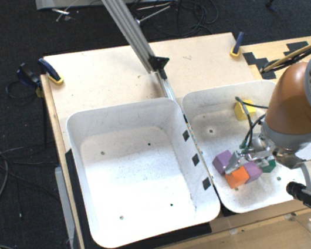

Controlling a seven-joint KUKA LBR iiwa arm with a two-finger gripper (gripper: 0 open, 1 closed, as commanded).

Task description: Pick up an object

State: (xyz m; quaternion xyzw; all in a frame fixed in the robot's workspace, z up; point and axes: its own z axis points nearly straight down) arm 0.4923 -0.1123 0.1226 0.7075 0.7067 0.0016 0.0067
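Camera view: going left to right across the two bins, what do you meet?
Left bin → divider rail → purple block → orange block → yellow block → hand → arm.

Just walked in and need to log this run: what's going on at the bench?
The arm reaches into the right bin, with its gripper down among a cluster of small blocks: a purple block, an orange block and a green piece. A yellow block lies apart near the bin's far wall. Whether anything is gripped can't be told.
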